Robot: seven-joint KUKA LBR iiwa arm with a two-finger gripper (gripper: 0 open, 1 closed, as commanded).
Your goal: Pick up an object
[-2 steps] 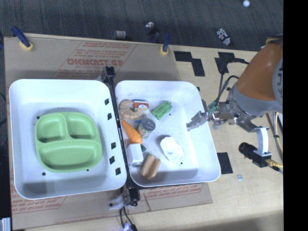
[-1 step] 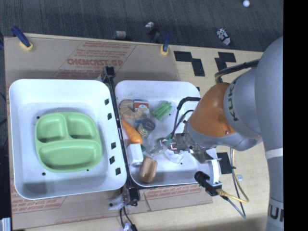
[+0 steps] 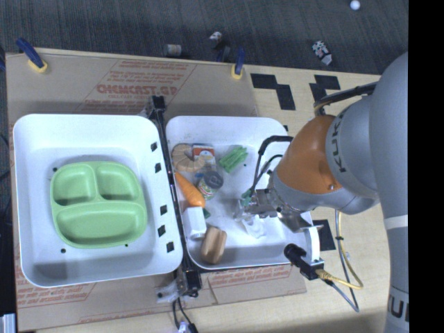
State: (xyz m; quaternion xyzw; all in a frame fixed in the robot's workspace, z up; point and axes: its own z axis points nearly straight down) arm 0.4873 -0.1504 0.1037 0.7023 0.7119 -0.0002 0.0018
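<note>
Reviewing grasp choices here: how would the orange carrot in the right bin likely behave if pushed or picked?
The carrot looks tapered and rounded, so it would probably roll or pivot when nudged. Its smooth, toy-like surface may slip between fingers. It lies against the bin wall, likely limiting access on that side.

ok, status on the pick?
Gripper down in right bin, over a clear item; grip unconfirmed. Carrot, bread roll, green piece loose at bin's left. Green tray in left bin.
</note>
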